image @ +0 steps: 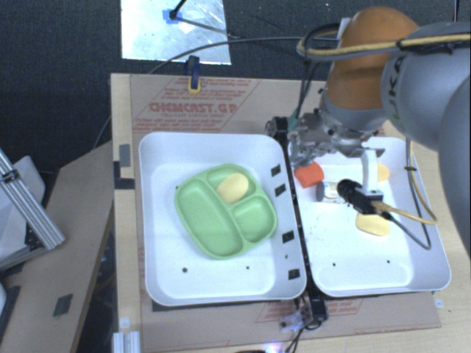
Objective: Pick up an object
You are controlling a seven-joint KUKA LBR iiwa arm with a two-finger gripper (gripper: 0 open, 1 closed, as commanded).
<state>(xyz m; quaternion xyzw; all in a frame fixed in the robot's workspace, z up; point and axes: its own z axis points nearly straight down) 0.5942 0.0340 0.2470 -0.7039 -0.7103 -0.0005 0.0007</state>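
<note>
The yellow piece [373,225] lies loose near the right bin's [383,271] front. The gripper [313,155] hangs above the orange block [310,174]; whether it grips anything, I cannot tell, so nothing looks picked yet.

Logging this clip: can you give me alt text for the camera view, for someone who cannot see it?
A grey arm with an orange band reaches from the right, its gripper low over the right bin near an orange block and a yellow piece. The left bin holds a green divided plate carrying a pale yellow item.
</note>
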